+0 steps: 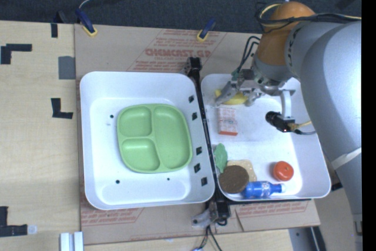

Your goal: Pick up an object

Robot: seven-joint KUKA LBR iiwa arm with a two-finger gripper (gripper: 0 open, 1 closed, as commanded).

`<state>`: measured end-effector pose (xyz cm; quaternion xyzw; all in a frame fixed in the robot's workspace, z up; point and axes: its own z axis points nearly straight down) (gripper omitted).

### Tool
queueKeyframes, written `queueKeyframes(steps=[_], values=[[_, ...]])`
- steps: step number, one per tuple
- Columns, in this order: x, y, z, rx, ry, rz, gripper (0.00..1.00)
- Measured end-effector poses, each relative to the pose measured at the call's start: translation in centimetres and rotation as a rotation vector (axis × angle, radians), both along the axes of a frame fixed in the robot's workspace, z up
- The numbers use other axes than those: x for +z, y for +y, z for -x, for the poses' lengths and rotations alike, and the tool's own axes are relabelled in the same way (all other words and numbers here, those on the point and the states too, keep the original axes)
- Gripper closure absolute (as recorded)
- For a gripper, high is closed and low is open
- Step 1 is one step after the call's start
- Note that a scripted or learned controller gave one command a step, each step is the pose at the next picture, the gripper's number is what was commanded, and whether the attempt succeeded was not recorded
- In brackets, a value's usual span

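While hanging low over the far-left corner of right bin (261,144), gripper (239,91) sits right on top of a yellow obj (232,100). Touching or just above: can't tell at this slant. Spread or pressed together: can't tell either, hidden under the wrist hardware. No sign of anything lifted.

Camera view, rest of right bin:
- Small packet (228,121), white w/ red print, flat on the floor just nearer than the yellow obj.
- Green soft lump (220,156) against the left wall.
- Brown disc (234,178) resting on a tan slab (251,168), near front-left.
- Blue bottle (261,189) on its side at the front rim.
- Orange round piece (283,171) near front-right, apart from the rest.

Left bin (100,103): green divided plate (154,138), centred.

Handling, as judgement: prob. targeting the yellow obj, being closest. Looks small, elongated, light; likely smooth plastic or rubber, so somewhat slippery but not fragile. Best taken across the narrow width near mid-length, not at a tapered end, to avoid squirting out. Sits close to the bin's far wall and left wall, so little room for a wide approach; better to come straight down.

Fallbacks: packet thin and flat, hard to pinch from above, prob. crinkly. Bottle round and free to roll; grip across the body. Orange piece compact, stiff-looking, w/ clear space all round; easiest alt.
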<state>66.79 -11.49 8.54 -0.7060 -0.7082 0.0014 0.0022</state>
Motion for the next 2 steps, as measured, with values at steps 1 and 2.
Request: queueKeyframes(steps=[1,2], values=[[-0.02,1.43,-0.01,-0.002,-0.003,0.003,0.00],[-0.02,1.44,-0.02,-0.002,-0.003,0.004,0.00]])
